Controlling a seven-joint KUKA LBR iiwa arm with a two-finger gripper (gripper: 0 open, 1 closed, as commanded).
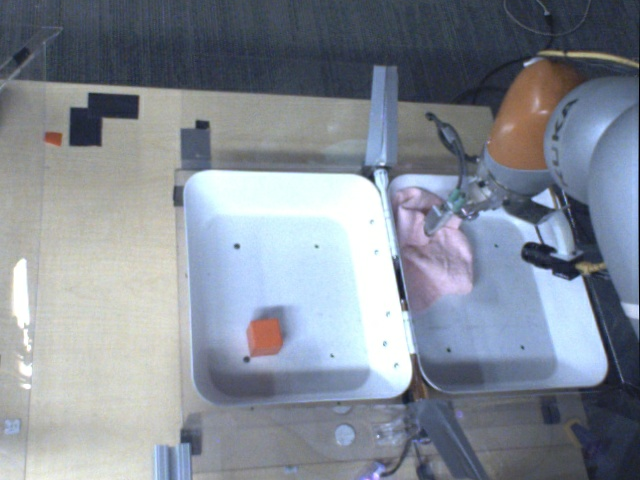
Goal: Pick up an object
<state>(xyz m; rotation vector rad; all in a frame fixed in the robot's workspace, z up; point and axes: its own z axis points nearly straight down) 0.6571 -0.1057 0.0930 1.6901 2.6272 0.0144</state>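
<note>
Bench [100, 298]: carries two white bins side by side. Arm [590, 138]: grey, orange band, over the right bin [530, 338]. Left bin [300, 218]: holds an orange block [265, 337] near its front. Pink cloth [435, 253]: right bin, against its left wall. Tool [445, 216]: at the cloth's upper edge, finger state cannot be told.

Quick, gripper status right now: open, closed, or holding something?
Gripper: cannot be told; it sits at the top of the pink cloth in the right bin.
</note>
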